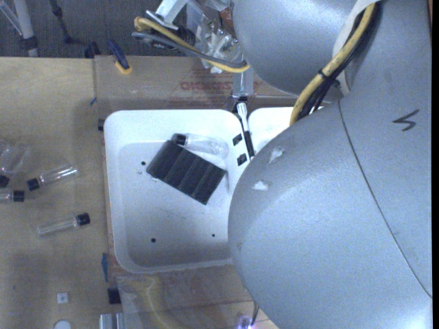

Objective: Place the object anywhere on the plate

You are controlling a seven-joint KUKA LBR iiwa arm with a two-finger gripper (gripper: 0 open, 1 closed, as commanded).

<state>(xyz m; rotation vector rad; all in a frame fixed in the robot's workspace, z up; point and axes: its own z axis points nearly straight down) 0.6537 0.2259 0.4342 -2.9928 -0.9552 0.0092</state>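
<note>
Two white bins [116, 204] sit on a wooden bench [48, 108]

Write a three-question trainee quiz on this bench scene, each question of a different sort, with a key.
1. True or false: the black ribbed plate lies in the left bin.
2. Multiple choice: the clear vial in that bin is
A. standing upright in a corner of the bin
B. lying along the plate's upper edge
C. on the bench outside the bin
3. Fill in: the other clear vials with black caps lie on the wooden ______, to the left of the bin.

Key: 1 true; 2 B; 3 bench.
</note>
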